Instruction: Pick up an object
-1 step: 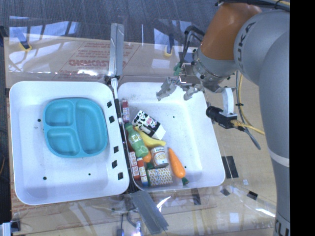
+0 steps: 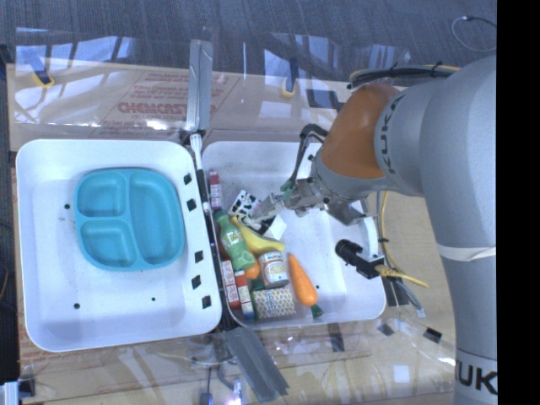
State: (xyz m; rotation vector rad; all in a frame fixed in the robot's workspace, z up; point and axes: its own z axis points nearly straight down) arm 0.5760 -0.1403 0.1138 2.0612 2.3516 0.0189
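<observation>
Gripper [image 2: 283, 199] low in the right bin [image 2: 354, 298]; whether it is spread or pinching cannot be told at this resolution. Just left of it: black-and-white spotted item [image 2: 243, 202]. Below-left: banana [image 2: 257, 240], green bottle [image 2: 232, 239], tin can [image 2: 273, 267], carrot [image 2: 302, 280]. Far left: blue divided plate [image 2: 129, 218] in left bin [image 2: 42, 310].

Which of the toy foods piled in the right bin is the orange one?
The carrot: long, tapered, orange, green-tipped, lying right of the small can. The banana is yellow.
</observation>
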